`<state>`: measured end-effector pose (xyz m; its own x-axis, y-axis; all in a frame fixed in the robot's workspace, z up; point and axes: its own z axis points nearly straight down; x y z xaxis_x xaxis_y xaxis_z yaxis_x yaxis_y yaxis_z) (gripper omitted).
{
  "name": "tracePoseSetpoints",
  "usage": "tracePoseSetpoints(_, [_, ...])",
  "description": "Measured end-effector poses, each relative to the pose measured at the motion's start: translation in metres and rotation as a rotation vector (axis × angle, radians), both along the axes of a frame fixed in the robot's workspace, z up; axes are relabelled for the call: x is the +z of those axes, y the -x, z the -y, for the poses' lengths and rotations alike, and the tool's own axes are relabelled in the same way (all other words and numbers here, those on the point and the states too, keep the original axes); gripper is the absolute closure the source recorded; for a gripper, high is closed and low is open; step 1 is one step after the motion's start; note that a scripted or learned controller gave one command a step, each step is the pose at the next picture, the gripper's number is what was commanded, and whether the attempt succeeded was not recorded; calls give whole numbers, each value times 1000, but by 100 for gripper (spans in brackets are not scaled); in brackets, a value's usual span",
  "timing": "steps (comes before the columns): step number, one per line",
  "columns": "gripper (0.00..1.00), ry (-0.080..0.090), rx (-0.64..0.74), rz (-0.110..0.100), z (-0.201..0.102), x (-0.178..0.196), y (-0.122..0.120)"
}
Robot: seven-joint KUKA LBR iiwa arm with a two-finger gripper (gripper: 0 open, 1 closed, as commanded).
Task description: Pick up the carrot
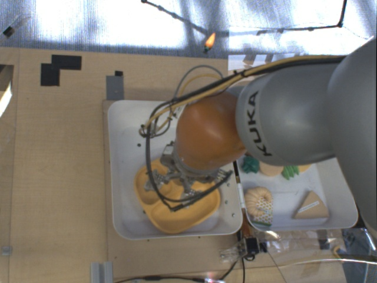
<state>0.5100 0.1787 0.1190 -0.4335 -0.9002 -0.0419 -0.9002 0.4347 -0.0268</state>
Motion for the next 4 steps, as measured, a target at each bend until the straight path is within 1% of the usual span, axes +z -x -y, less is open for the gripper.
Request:
tracePoseSetpoints(1, [100,0,1,-2,-1,9,0])
tracePoseSetpoints(2, [0,-5,2,7,-2,12,-2])
tracePoseSetpoints(3, [0,10,15,-20,56,-23,-45])
tracePoseSetpoints(4, [100,-5,23,-20,44,-9,-44])
